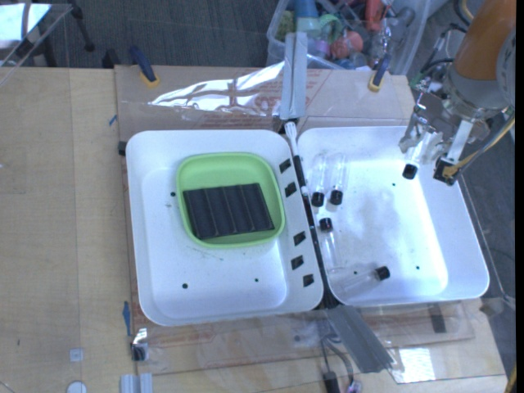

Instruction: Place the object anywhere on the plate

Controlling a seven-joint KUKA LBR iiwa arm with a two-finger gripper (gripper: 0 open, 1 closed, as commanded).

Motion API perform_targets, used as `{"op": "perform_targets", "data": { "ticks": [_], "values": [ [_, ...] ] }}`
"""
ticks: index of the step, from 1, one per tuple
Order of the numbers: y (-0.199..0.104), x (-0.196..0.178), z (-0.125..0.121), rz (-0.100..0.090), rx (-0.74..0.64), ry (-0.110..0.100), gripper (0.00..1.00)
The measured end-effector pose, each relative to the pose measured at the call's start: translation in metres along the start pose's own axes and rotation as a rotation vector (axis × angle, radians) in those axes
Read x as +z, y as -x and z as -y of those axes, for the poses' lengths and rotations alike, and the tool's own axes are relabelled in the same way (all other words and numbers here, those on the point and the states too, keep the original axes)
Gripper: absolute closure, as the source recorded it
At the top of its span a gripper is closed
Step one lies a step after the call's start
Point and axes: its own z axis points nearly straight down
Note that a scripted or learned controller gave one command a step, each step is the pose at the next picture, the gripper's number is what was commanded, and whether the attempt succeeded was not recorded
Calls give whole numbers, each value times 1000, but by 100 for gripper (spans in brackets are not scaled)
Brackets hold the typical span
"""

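Note:
A green square plate [191, 173] sits in the left white bin [155, 285]. A black ribbed rectangular slab [228, 210] lies flat on the plate and covers most of its floor. My gripper [421, 141] hangs over the far right corner of the right bin [458, 252], well away from the plate. A small black cap [407, 170] shows just below the gripper, and whether it touches the gripper is unclear.
Several clear vials with black caps lie in the right bin, near the divider [326, 197] and at the front [380, 273]. Black clips [296, 238] line the wall between the bins. Crinkled foil [221, 97] and a tub of toys [344, 11] sit behind the bins.

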Motion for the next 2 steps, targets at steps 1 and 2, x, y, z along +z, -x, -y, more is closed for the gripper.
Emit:
{"op": "perform_targets", "data": {
  "ticks": [1, 2],
  "values": [
    [0, 0, 0, 0, 1, 0, 0],
    [41, -107, -27, -1, 124, 3, 0]
  ]
}}
